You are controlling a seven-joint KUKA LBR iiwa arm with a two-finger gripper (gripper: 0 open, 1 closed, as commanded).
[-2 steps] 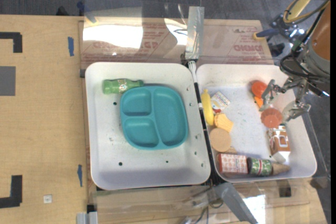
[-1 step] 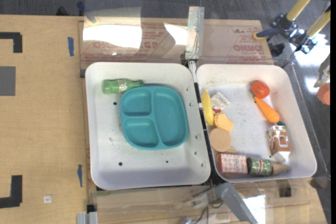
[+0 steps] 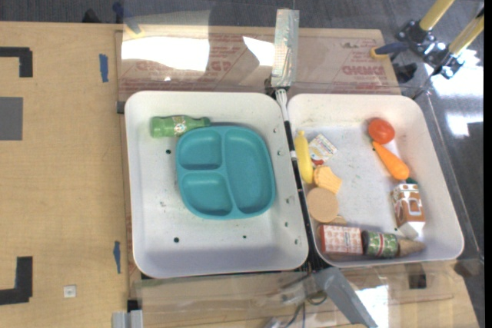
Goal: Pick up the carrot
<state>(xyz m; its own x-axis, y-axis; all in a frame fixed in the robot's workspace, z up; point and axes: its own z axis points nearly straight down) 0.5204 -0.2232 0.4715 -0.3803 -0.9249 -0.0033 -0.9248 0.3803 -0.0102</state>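
Camera view, looking down on the bench. I record two white bins side by side, the left bin [image 3: 146, 242] and the right bin [image 3: 442, 238].

Left bin: a teal divided plate [image 3: 225, 170] with three compartments lies at the middle. A green bottle [image 3: 178, 125] lies on its side just beyond the plate's far left corner; its label is too small to read.

Right bin: the carrot [image 3: 391, 160], orange, lies on the floor near the far right corner, slanted, its upper end close to a round orange-red fruit [image 3: 380, 130]. A white and orange carton [image 3: 408, 211] stands just below the carrot's lower end; its print is not legible. Against the left wall lies a yellow banana [image 3: 304, 156], with a small white printed packet [image 3: 321, 147], an orange cracker [image 3: 328, 180] and a tan disc [image 3: 322, 204] beside it. Along the near wall a red-labelled can [image 3: 340, 240] and a green jar [image 3: 380, 244] lie end to end, wording unreadable.

Behind the bins a cardboard panel [image 3: 346, 61] bears red lettering, blurred by glare
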